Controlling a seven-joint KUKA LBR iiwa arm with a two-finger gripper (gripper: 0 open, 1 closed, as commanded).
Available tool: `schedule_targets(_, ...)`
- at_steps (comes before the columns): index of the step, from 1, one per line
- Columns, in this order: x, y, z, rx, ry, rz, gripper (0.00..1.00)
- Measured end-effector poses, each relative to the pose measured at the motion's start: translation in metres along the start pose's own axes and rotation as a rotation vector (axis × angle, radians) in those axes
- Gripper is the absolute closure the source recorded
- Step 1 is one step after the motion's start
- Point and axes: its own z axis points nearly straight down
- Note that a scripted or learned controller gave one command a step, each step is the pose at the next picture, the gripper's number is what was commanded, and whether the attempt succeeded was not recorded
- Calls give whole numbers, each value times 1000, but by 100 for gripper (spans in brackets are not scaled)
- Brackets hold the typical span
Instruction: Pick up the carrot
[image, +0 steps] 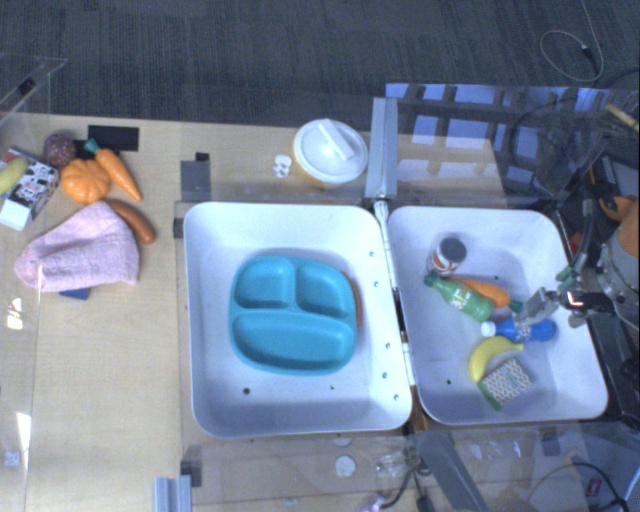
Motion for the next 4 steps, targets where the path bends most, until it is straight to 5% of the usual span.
schedule_targets(1, 10, 40, 84, -1, 0, -94, 0)
schedule_targets(2, -10, 107, 124, -13, -3, 145, 0)
schedule_targets(3, -23, 169, 125, 5, 1, -356, 0)
schedule_targets(4, -22, 172, 117, -1, -5, -363, 100)
